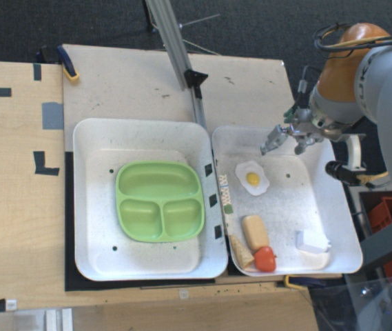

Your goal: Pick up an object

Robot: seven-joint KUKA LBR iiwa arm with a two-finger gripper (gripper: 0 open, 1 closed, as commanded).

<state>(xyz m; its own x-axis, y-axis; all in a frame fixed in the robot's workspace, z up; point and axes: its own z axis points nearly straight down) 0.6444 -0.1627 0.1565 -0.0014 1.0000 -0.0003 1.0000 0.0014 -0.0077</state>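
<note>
We see the gripper (283,142) hanging over the right bin (333,212) near its far edge, nothing between its fingers. Below it lie a fried egg (252,178), a bread roll (255,232) and a tomato (265,259) — the left bin (89,198) holds a green divided plate (160,201).

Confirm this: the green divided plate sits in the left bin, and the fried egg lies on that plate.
Not quite. The fried egg lies in the right bin, apart from the green divided plate, which does sit in the left bin. The camera view shows it.
</note>
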